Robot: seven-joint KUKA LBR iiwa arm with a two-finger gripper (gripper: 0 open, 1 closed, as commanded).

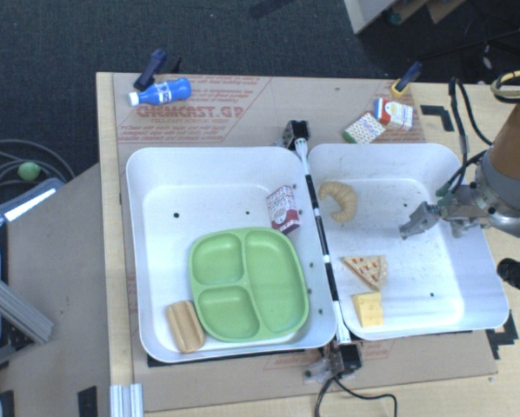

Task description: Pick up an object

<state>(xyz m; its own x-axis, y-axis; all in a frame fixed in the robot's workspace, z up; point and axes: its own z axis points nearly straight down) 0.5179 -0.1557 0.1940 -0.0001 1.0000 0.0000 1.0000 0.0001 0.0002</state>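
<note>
Red lettering is showing on the bench board [243, 102] behind the bins; it is reading something like "OHMCAST.GR" with smaller lines beneath, too faint to make out. A blue-and-white bottle [160, 91] is lying on its side over the start of that print, and a small printed carton [378, 121] is sitting on the board behind the right bin, its label too small to read. In the left bin [156, 189], a red-and-white packet [283, 208] is resting against the divider side, just behind a green sectioned plate [247, 283], and a tan bread-like stick [184, 325] is lying just beside the plate's front left corner. In the right bin [443, 276], a croissant [340, 200] is lying near the back left, a cracker-like wedge [368, 270] is sitting in front of it, and a yellow cheese block [369, 308] is lying close in front of the wedge. The gripper [414, 224] is reaching in from the right over the bin's middle, well apart from the croissant and wedge, with nothing showing between its fingers; how wide they are standing cannot be told. A black clip [296, 131] is sitting at the back where the bins meet.
</note>
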